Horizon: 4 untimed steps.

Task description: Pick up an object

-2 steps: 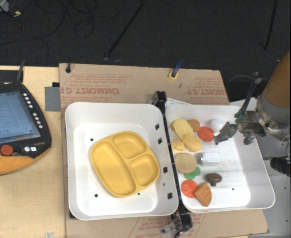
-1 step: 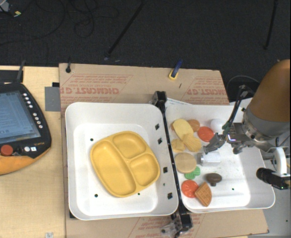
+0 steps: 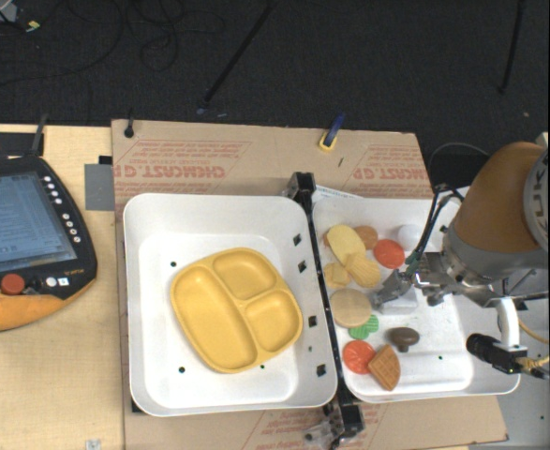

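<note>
Camera view is showing the pincer [image 3: 393, 292] hovering just right of the tan disc [image 3: 350, 307] (finger spread: cannot tell).

"CHEMCAST GP", inverted, on cardboard [image 3: 176, 162]

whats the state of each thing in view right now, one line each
yellow divided plate: lying flat in the left bin, compartments bare
toy food pieces: heaped loose in the right bin, none lifted
gripper: low over the right bin beside the pile, grip unclear
control pendant: on the bench at left, screen lit
</note>
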Motion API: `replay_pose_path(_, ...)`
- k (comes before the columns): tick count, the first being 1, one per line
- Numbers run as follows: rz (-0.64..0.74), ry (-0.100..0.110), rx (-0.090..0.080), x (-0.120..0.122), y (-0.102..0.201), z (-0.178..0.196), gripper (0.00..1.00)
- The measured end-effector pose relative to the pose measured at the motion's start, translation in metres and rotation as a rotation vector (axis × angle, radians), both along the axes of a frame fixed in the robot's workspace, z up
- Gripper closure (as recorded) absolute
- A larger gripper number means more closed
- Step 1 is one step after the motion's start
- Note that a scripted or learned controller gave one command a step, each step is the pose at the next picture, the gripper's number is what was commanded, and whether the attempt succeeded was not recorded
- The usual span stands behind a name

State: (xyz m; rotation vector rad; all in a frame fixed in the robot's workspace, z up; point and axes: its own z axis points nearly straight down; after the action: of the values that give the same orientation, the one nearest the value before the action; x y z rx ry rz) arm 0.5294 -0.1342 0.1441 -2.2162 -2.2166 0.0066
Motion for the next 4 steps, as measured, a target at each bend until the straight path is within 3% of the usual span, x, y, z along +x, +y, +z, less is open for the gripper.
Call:
replay_pose_path(1, 0.000, -0.004, 0.000, 0.000, 0.002, -0.053, 0.00)
replay_pose_path(2, -0.008, -0.005, 0.001, 0.000, 0.000, -0.040, 1.00)
replay_pose_path(4, 0.001, -0.012, -0.003, 0.015, 0.003, 0.075, 1.00)
